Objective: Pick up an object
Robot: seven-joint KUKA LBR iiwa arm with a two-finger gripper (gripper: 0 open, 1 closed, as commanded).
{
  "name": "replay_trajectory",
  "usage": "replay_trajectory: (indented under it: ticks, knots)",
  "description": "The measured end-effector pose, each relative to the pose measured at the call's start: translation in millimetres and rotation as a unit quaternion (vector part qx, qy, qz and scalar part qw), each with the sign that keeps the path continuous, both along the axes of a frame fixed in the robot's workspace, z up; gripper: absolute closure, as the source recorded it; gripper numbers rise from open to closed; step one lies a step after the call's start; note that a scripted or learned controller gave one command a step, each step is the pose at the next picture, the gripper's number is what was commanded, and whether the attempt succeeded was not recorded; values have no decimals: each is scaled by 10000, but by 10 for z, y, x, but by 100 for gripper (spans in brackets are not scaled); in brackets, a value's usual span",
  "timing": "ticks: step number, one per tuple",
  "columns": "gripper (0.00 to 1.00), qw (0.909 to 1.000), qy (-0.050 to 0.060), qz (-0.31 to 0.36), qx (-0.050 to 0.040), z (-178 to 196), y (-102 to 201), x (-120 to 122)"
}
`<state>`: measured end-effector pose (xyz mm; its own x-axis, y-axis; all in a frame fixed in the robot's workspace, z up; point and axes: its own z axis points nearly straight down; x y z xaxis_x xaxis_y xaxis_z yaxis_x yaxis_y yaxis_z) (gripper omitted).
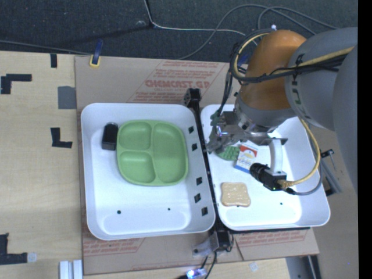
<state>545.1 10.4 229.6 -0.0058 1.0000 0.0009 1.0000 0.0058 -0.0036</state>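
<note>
In the right bin (302, 214) lie a tan slice of toast (235, 195), a small white, red and blue packet (246, 157) and a green item (229, 153) partly under the arm's head. My gripper (221, 137) hangs over the bin's left part, right above the green item, next to the divider. The wrist hides its fingertips. The left bin (99, 214) holds a green sectioned plate (152, 153) and a small black block (110, 136) at the plate's left side.
The orange band and grey arm (290, 68) cover the right bin's upper half. A black connector with a yellow cable (268, 177) trails over the right bin's middle. Black clips line the divider (200, 156) between the bins. Cables cross the dark floor behind.
</note>
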Motion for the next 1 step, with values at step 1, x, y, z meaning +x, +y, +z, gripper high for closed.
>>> replay_trajectory:
  ticks: [1]
  knots:
    - [100, 10000, -1, 7, 4, 25, 573, -250]
